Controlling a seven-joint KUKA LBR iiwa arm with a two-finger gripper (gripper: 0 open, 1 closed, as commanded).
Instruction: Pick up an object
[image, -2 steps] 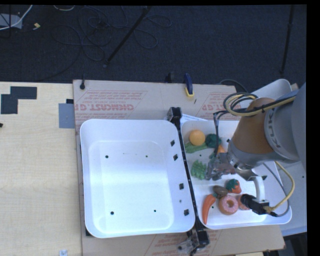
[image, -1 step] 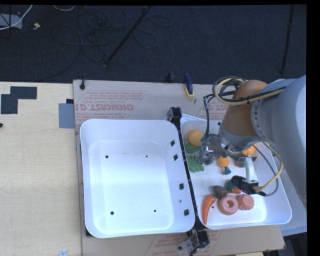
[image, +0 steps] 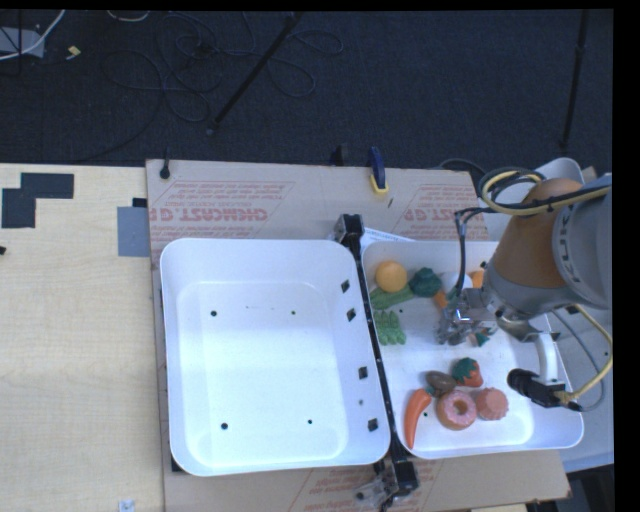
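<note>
Right bin (image: 520, 440): carrot (image: 416, 415) lies near-vertical, tip toward bottom edge.

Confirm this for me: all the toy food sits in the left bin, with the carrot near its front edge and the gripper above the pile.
Wrong bin. The camera view shows the toy food in the right bin, not the left bin. The rest stands: the carrot lies near its front edge, and the gripper is above the pile.

Even, fairly bright overhead light washes out the white bins (image: 260, 270), shadows stay faint, and the whole picture is slightly soft.
</note>
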